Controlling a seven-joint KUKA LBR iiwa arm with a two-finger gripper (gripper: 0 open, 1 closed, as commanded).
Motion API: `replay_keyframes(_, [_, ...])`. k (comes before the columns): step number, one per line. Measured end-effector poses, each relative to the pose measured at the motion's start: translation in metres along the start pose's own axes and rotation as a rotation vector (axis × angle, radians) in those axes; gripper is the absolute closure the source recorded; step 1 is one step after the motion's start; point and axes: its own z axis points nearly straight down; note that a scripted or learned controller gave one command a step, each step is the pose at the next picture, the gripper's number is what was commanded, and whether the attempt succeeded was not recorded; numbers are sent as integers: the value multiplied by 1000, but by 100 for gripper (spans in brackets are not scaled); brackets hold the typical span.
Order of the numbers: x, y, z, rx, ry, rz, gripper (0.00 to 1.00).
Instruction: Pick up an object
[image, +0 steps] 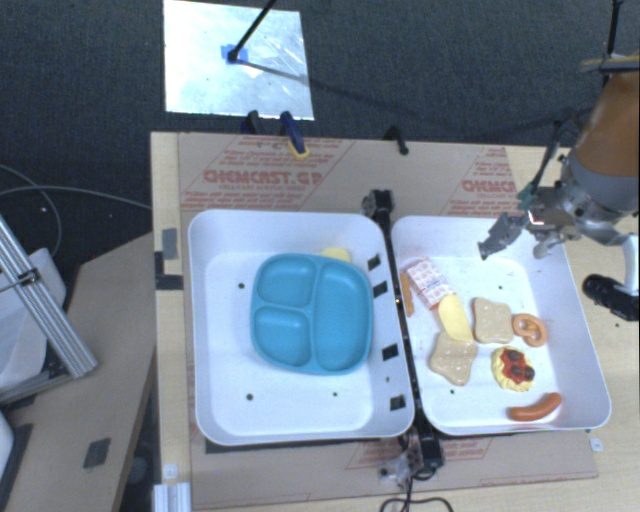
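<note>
Food items, right bin (590, 385): pink-printed packet (428, 281), yellow piece (455, 318), two bread slices (491, 320) (452, 359), pretzel (529, 328), small pizza (514, 369), sausage (534, 407). Gripper (520, 236): above the bin's far edge, fingers spread wide, nothing between them. Left bin (215, 300): blue divided plate (311, 312), yellow object (337, 255) just behind it.

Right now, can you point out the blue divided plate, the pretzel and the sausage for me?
blue divided plate (310, 312): camera view, on its central ridge, left bin.
pretzel (529, 328): camera view, on its twisted middle, right bin.
sausage (534, 407): camera view, mid-length, right bin's near edge.
</note>
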Motion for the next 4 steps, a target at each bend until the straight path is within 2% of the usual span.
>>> replay_keyframes(2, [114,-55,-150,-9,3,-8,0])
replay_keyframes(3, [110,-54,-157,-6,0,-6,100])
replay_keyframes(4, [164,-105,-58,12,2,-5,100])
